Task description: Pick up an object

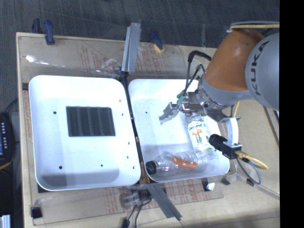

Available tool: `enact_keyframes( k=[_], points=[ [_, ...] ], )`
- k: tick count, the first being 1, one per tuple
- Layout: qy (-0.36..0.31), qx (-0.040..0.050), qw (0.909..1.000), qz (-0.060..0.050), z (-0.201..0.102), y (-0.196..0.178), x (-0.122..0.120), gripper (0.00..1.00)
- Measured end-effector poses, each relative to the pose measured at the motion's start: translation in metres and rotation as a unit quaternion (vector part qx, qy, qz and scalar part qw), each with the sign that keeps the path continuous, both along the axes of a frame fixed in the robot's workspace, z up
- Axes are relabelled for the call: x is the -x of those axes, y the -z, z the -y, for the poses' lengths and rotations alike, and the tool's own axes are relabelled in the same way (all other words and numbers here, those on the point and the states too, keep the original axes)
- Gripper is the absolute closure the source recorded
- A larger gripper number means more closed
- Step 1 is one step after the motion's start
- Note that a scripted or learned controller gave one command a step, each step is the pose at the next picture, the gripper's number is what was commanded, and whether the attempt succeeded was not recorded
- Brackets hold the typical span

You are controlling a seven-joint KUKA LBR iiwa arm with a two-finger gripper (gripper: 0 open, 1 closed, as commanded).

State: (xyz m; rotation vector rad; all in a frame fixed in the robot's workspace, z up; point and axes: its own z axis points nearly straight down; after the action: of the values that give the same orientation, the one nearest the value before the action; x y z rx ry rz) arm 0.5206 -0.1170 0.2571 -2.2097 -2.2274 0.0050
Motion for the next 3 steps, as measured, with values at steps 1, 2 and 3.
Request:
enact_keyframes(
  k=[1,2,3],
  points=[
    [-0.017,0.0009,0.9999,0.003,0.075,-0.023,-0.011,0.00],
    [-0.020,0.0002,0.9998,-0.001,0.093,0.047,-0.040,0.00],
    [-0.038,-0.0001,0.9993,0.000,0.092,0.082,-0.048,0.00]
  ],
)
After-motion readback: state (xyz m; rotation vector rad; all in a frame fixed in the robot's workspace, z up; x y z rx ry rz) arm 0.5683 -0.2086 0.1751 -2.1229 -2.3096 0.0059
